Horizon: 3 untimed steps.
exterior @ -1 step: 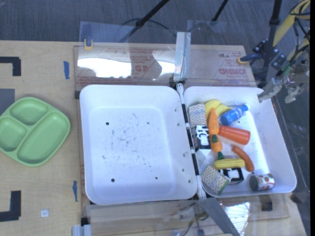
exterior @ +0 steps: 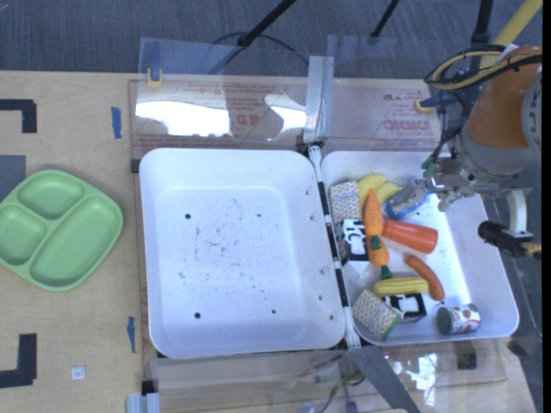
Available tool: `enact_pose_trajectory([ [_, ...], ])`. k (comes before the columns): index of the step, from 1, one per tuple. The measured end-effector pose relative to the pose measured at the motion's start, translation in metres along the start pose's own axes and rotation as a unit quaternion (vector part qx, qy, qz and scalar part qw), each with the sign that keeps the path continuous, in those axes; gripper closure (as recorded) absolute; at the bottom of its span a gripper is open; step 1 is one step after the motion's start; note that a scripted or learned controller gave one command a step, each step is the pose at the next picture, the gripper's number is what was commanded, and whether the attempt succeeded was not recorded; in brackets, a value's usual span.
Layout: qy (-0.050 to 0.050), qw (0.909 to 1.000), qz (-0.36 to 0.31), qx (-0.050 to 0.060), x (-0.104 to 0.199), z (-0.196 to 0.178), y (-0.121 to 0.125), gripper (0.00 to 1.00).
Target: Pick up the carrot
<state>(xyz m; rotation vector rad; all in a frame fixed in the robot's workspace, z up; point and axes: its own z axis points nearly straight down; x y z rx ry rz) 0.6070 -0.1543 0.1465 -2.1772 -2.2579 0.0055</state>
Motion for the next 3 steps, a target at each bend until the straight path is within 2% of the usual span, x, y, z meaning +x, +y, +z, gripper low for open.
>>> enact_pose_trajectory([
  [1, -0.001, 0.9999, 0.017, -0.001, 0.021, -0.024, 0.027, 0.0],
  [2, -0.001, 0.9993, -0.037, -0.002, 0.048, 0.022, 0.036, 0.0],
  [3, -0.001, 0.9938, -0.111, -0.002, 0.055, 0.055, -0.022, 0.0],
])
